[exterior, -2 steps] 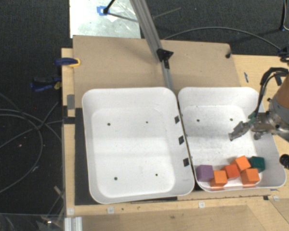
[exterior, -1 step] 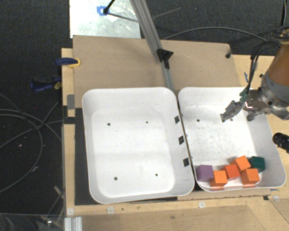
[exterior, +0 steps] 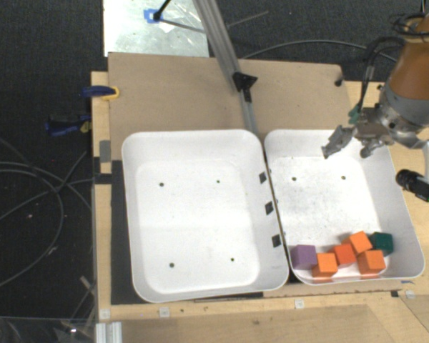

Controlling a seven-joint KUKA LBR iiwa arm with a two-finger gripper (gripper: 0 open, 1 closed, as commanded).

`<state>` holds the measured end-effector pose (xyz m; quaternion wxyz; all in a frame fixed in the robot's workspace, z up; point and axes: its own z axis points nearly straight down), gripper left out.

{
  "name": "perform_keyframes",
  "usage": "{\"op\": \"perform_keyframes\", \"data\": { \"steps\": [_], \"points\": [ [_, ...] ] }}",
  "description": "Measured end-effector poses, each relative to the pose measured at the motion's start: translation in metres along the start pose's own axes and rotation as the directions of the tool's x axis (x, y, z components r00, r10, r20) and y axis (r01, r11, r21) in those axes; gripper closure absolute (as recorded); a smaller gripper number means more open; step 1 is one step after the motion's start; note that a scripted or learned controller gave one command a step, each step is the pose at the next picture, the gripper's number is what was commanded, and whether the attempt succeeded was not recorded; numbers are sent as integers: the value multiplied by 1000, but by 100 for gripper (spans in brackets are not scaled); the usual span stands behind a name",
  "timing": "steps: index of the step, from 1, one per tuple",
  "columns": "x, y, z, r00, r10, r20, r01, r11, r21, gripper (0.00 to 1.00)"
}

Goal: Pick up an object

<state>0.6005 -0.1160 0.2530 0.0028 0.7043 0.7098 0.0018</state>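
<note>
end effector point(exterior: 352, 143) over right bin point(exterior: 322, 191), blocks point(exterior: 343, 253) nr front.

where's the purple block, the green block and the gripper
purple block point(exterior: 304, 255): camera view, on its top face, near corner of the right bin
green block point(exterior: 382, 243): camera view, on its visible top, behind the orange blocks
gripper point(exterior: 352, 144): camera view, midway between its fingertips, over the right bin's far end

Clustered blocks point(exterior: 347, 253) in right bin's point(exterior: 386, 191) near corner
</note>
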Motion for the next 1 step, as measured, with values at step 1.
{"op": "perform_keyframes", "data": {
  "steps": [1],
  "points": [
    [-82, -3, 68, 1000, 13, 1, -13, 1000, 10, 0]
  ]
}}
